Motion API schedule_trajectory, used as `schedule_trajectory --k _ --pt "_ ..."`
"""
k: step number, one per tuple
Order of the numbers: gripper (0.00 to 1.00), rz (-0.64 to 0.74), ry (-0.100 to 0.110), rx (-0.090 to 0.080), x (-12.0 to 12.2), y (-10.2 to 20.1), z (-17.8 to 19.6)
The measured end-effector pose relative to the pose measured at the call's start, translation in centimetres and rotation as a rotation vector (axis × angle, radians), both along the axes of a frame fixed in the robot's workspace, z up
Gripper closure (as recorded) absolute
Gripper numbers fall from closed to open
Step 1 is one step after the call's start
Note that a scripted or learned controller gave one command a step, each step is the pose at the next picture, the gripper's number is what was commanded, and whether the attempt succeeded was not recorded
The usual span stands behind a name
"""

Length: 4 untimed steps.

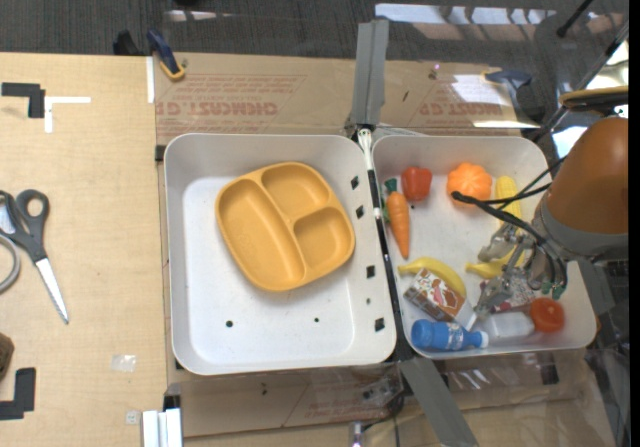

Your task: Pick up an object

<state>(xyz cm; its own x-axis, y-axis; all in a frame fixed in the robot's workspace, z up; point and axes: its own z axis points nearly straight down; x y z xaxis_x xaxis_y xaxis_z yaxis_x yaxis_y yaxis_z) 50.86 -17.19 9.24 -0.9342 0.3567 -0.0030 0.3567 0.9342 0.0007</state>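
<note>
Claw low in the crowded right bin, no pick confirmed.

I have the claw (508,280) down at the lower right of the frame, in the right bin (432,148), among a banana (437,271), a snack packet (437,295), a blue bottle (443,337) and a small red-orange piece (547,314); whether it is released or clenched I cannot tell, since the metal blurs into the clutter. My worry is the crowding: things lie touching or just beside each other, so a closing grip could catch two at once, nudge the bottle against the wall, or slip off the curved banana. A black cable (495,197) loops near the orange fruit (469,181) and might snag. The yellow divided plate (286,223) sits alone in the left bin. Only mirrored lettering on the cardboard (245,105) behind shows, unreadable to me; the packet's print is too small.
</note>
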Motion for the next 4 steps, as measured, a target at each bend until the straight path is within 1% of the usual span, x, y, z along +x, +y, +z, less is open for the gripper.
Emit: schedule_trajectory --k 1,2,3,4 --pt "1.0 0.003 -0.005 -0.002 0.2 0.0 1.0" --pt "0.0 0.003 -0.004 -0.002 0.2 0.0 1.0" --pt "0.0 0.013 -0.001 -0.001 -0.5 -3.0 0.0" --pt "1.0 0.016 -0.012 -0.004 -0.1 -2.9 1.2"
